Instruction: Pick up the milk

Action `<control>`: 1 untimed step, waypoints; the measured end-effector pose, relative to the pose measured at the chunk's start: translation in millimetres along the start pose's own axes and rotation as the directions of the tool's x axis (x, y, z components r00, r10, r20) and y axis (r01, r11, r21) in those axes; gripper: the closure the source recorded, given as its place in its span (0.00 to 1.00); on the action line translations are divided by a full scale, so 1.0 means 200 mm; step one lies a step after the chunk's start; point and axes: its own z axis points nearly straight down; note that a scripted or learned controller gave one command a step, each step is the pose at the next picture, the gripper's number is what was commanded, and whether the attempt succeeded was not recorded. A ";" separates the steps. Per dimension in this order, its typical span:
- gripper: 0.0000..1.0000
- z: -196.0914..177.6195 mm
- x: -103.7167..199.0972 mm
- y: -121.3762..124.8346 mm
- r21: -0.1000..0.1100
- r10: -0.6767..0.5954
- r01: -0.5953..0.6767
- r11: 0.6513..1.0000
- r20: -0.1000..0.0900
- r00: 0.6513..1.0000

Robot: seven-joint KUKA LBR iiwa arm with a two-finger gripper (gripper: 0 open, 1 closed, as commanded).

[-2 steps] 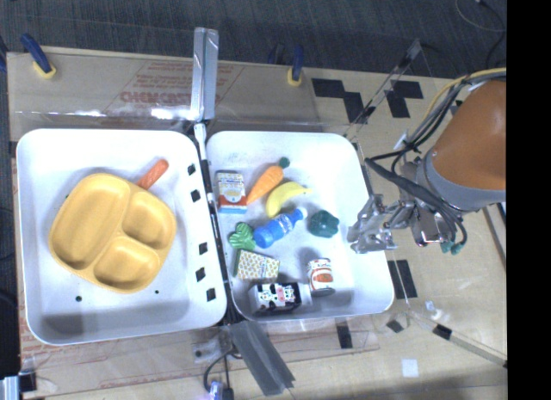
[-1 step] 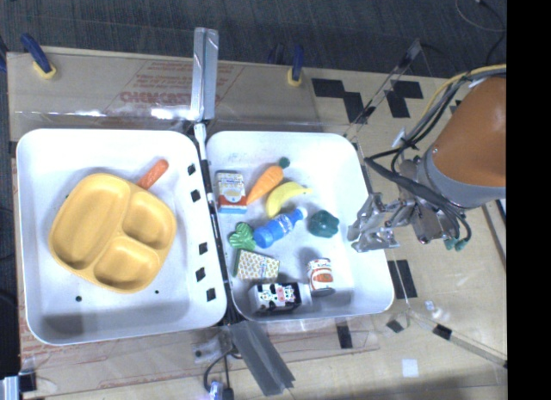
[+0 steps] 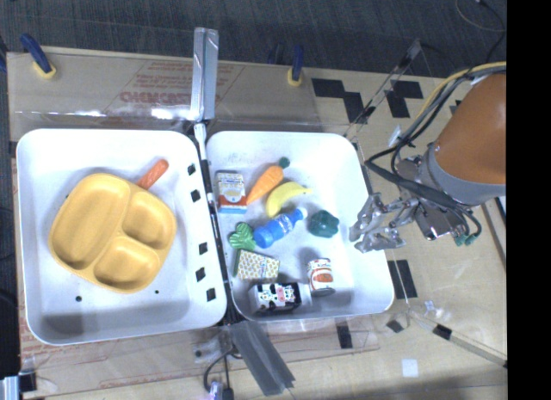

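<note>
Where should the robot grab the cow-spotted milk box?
Probably across the milk's narrow sides at its middle, coming straight down. It lies flat near the right bin's front wall, with the small can close by, so top access looks least crowded. The tool hangs at the bin's right rim.

The milk [image 3: 277,297] is a small carton with black-and-white cow patches, lying on its side. It rests at the near edge of the right bin [image 3: 366,183], close to the bin's near-left corner.

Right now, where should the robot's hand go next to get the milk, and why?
Probably toward the near-left. The gripper hangs over the right bin's right rim, while the milk, a cow-spotted carton, lies by the front wall, beside a small can.
</note>
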 end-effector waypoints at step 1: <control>1.00 0.39 -0.04 0.06 -0.006 0.036 -0.036 0.999 -0.010 0.999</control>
